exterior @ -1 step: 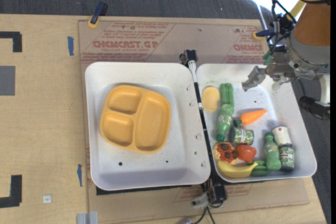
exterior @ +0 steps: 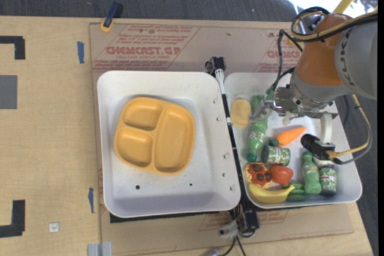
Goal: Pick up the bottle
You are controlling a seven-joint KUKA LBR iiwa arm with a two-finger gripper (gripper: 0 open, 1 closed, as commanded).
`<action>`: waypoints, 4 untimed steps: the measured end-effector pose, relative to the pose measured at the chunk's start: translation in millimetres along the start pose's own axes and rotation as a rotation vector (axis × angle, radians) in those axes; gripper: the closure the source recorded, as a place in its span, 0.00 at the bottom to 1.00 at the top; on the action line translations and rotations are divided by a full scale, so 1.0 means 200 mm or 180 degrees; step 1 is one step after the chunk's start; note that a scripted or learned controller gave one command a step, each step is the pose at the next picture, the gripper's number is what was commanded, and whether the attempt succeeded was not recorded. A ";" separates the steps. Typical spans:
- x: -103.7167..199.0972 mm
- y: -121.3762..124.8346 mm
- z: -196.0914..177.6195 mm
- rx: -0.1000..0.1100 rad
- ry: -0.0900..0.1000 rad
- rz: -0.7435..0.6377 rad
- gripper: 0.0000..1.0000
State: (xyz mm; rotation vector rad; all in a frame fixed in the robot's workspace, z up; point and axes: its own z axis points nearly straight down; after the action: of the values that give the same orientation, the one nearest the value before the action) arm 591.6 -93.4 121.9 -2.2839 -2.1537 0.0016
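The hand point(exterior: 287, 106) hovers low over the right bin point(exterior: 354, 189), its grip impossible to tell from here, poised beside the green bottle point(exterior: 257, 136) lying among toy food.

Right bin point(exterior: 351, 180) is packed: green bottle point(exterior: 257, 136), small can point(exterior: 277, 155), carrot point(exterior: 290, 135), tomato point(exterior: 281, 174), banana point(exterior: 270, 193) and two more bottles point(exterior: 318, 175) all crowd the near half, nearly touching. The arm's wrist point(exterior: 318, 69) hangs over the far half. Bit of bare floor between carrot and right wall. Left bin point(exterior: 114, 189) has open rim space all around the yellow divided plate point(exterior: 156, 133).
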 end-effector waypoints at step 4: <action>-0.62 -0.27 -0.08 0.0000 0.0002 0.0841 1.00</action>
State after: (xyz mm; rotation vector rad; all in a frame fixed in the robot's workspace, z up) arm 529.8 -214.2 137.9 -2.5475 -1.8337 0.0014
